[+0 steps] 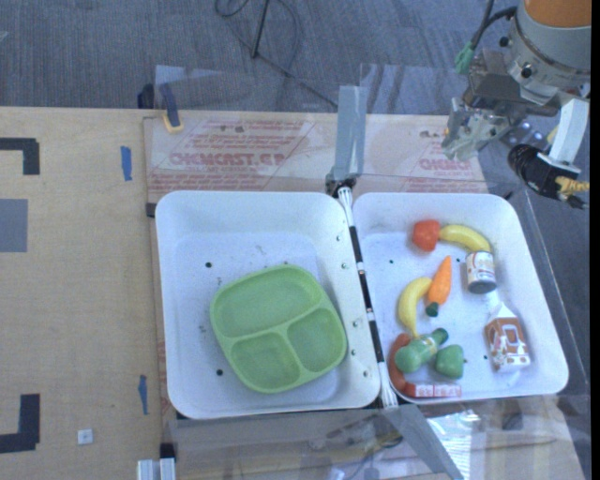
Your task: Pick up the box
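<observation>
Box (pixel 437 390), one, lies in the right bin (pixel 542 291) with two bananas (pixel 466 235); gripper's (pixel 464 137) opening cannot be told.

A robotics lab bench, not a home — two shallow white plastic bins (pixel 253 211) sit side by side on a pale plywood top (pixel 70 281) marked with black tape squares (pixel 21 156) at the frame's left, cables (pixel 258 28) trail over grey carpet along the top edge, and plastic toy food (pixel 441 281) fills the right bin.
</observation>
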Robot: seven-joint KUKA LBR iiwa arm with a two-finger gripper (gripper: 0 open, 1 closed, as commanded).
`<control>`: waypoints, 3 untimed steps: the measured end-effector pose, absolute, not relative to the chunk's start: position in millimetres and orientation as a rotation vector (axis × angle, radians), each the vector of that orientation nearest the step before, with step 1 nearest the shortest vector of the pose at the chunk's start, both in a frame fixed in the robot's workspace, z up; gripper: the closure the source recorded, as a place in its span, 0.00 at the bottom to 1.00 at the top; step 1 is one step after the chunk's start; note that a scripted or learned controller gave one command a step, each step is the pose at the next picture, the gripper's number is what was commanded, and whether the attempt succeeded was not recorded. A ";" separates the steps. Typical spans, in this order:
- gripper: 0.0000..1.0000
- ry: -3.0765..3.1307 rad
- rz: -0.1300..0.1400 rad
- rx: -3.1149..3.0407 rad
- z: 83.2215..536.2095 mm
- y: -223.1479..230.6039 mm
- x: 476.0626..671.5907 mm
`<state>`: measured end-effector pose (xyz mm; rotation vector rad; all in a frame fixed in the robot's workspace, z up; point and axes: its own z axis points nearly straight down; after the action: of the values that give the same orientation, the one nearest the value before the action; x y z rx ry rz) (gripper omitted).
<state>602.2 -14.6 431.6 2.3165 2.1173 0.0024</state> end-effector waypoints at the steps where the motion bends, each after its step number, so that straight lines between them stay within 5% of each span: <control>1: 1.00 2.089 -0.001 2.347 314.0 81.6 582.8; 2: 1.00 1.945 0.001 2.465 418.7 100.1 666.5; 3: 1.00 1.879 -0.002 2.520 290.2 197.8 649.1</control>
<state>649.1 197.8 290.2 2.5196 1.8790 -0.0022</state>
